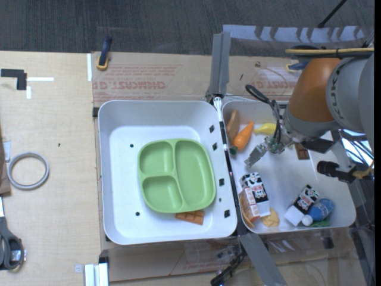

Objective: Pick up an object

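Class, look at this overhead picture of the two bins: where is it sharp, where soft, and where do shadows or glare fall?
Camera view: even lighting; green plate sharp, with a soft shadow along its lower edge; the tool and nearby arm look slightly soft; the white bin is bright without harsh glare.

The grey arm's bulk (351,94) runs off the right edge and covers the back right part of the right-hand white bin (280,186). Its pincer (260,154) is small and blurred, so the finger state cannot be read. A flat brown waffle-like piece (191,217) lies half under the green divided plate (177,175). A blue rounded object (324,210) is partly masked by a small black-and-white carton (302,202). Dark scissors (8,249) are cut by the left edge.
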`<action>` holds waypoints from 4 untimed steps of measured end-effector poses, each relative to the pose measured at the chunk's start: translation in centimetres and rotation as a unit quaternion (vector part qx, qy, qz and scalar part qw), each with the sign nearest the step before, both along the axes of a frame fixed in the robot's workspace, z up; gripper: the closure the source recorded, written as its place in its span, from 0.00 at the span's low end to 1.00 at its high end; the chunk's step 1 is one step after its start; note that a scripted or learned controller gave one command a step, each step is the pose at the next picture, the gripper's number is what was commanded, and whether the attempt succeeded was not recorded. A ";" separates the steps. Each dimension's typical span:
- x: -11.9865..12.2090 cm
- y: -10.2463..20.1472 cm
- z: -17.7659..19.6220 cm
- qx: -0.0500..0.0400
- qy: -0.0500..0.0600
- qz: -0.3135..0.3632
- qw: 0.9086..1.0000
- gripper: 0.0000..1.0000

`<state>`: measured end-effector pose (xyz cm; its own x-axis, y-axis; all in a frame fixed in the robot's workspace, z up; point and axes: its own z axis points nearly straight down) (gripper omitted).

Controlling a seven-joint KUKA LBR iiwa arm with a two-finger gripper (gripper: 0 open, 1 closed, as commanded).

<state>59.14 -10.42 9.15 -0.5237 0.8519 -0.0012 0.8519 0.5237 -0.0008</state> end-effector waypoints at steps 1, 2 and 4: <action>-5.7 -1.0 0.0 0.000 0.000 -0.044 0.999 0.00; -11.4 -9.3 0.0 0.000 0.000 -0.023 1.000 0.00; -9.8 -3.6 11.4 0.000 -0.001 -0.082 0.997 1.00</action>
